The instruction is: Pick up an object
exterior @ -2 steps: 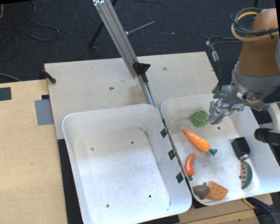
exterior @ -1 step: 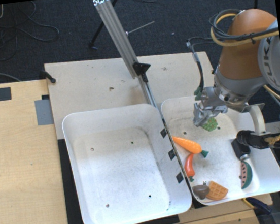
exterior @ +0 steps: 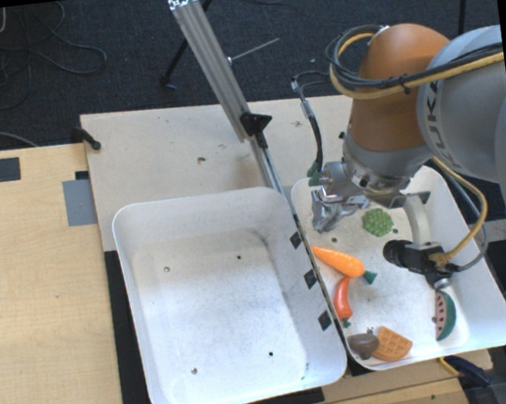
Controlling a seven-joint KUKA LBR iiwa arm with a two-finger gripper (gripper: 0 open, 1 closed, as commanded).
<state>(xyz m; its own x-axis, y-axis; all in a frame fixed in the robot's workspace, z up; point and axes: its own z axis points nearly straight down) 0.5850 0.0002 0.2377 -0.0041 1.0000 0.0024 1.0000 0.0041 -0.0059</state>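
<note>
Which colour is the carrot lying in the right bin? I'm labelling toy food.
Orange, with a green tip: the carrot, in the camera view.

A robotics lab: bench-mounted arm (exterior: 434, 99), white bins (exterior: 140, 257), loose floor cables (exterior: 75, 44).

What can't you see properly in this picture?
- Gripper in the camera view: too small and cluttered to tell its fingers' state.
- Right bin: its far corner is hidden under the arm.
- Brown thing beside the waffle: too small to name.
</note>
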